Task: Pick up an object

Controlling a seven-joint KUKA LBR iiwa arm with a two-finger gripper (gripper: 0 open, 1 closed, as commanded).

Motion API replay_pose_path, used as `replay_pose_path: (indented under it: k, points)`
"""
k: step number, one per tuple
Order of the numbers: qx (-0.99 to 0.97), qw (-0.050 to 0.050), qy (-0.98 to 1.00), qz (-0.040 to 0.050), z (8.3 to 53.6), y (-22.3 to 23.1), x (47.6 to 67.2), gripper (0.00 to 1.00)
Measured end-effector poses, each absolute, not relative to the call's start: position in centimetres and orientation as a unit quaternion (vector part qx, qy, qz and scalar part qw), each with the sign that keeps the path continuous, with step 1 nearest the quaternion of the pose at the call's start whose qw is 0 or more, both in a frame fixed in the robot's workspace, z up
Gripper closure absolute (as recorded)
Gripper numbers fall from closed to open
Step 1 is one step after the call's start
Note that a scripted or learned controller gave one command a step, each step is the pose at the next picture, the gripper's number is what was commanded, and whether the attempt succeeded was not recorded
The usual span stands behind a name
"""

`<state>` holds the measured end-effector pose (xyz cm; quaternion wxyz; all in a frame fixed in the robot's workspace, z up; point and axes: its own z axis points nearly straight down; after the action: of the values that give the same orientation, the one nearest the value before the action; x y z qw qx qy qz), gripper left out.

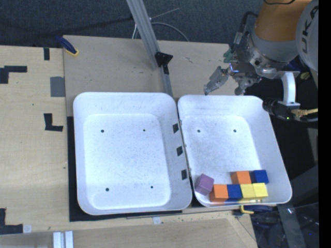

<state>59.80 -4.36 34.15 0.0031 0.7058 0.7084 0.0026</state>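
Observation:
Several small blocks lie along the near edge of the right bin (269,133): a purple block (205,183), an orange block (220,191), a blue block (234,191), two yellow blocks (254,190), a second orange block (240,177) and a second blue block (259,176). My gripper (227,83) hangs above the far edge of the right bin, well away from the blocks. Its two fingers are spread apart with nothing between them.
The left bin (83,138) sits beside the right one, their rims touching in the middle. A slanted metal pole (147,30) rises behind the bins. A cable and connector (282,107) hang off the arm at the right.

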Motion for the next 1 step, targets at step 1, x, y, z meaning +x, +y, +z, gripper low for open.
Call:
replay_pose_path:
  k: [1]
  points:
    - [0.706, 0.001, 0.708, -0.0014, 34.65, -4.41, 59.69, 1.00]
